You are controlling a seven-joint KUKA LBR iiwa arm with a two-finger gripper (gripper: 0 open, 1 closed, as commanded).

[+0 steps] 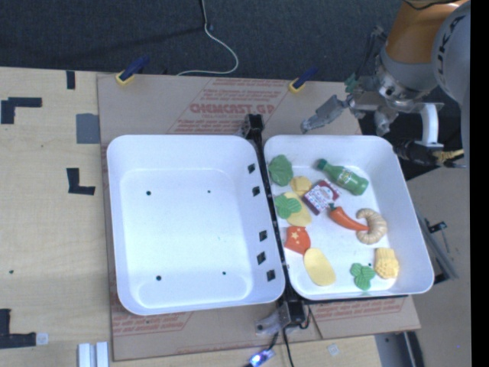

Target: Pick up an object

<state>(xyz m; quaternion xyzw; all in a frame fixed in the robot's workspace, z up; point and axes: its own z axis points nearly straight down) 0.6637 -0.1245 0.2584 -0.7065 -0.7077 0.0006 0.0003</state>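
Note:
The right bin (405, 197) holds a pile of toy food. In it lie a green bottle (344, 177), a red and white packet (321, 196), a red-orange pepper (348, 219), a tan shrimp-like piece (372, 225), a corn cob (386, 264), a broccoli floret (362, 275), a yellow oval (319, 267), a red piece (297, 239) and green leafy pieces (280, 169). My gripper (315, 120) hangs above the cardboard just behind the right bin's back rim, pointing left, with nothing visibly in it. The arm (416, 44) comes in from the upper right.
The left bin (183, 220) sits beside the right one, joined by a black clip strip (263, 205). Both stand on a cardboard sheet (214, 109) on the wooden bench. A white cable (218, 40) hangs at the back.

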